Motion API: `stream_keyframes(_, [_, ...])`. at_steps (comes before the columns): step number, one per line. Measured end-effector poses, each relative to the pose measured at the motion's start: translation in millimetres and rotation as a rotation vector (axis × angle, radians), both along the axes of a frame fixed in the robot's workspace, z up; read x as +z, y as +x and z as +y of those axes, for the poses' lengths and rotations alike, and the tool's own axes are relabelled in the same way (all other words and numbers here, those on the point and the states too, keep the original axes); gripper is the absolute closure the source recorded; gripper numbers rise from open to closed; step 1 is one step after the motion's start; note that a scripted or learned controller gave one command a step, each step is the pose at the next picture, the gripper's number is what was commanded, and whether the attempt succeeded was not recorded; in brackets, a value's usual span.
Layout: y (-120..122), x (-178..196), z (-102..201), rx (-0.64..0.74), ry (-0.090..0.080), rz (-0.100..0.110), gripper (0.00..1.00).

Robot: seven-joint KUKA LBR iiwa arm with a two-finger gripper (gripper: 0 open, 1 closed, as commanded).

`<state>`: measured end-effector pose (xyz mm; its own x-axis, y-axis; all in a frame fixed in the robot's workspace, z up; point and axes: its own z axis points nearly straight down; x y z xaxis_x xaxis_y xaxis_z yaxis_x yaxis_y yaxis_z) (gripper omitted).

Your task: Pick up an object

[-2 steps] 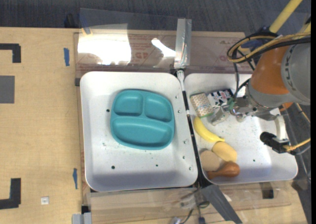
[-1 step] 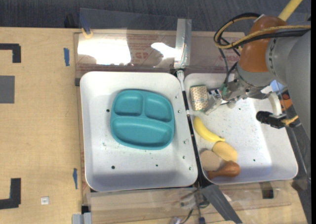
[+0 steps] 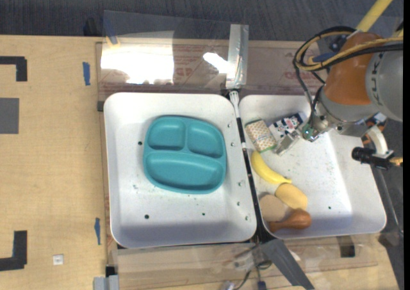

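Note:
My gripper (image 3: 282, 142) hangs low over the back left part of the right bin (image 3: 339, 180), reaching in from the orange-banded arm (image 3: 349, 80). Just left of it a small tan block with a dotted pattern (image 3: 258, 134) lies against the bin's left wall, very close to the gripper; I cannot tell if they touch. A yellow banana (image 3: 265, 169) lies in front of the gripper, curving toward the bin's front. At the front left corner sit a yellow rounded piece (image 3: 295, 196), a tan one (image 3: 271, 206) and a brown one (image 3: 295, 219), bunched together.
The left bin (image 3: 122, 173) holds a teal divided plate (image 3: 186, 154) in its middle. A clear plastic sheet (image 3: 170, 58) stands behind the bins. Cables (image 3: 314, 52) loop around the arm at the back right. The right half of the right bin's floor is bare.

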<state>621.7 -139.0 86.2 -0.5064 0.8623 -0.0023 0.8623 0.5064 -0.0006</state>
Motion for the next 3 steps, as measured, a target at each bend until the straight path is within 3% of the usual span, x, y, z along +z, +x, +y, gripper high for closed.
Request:
stream_keyframes(1, [31,0,15,-0.278,-0.006,0.068,0.0])
stream_keyframes(2, [1,0,-6,-0.054,0.001,-0.001,0.0])
stream_keyframes(3, [24,80,15,-0.195,0.002,-0.007,0.0])
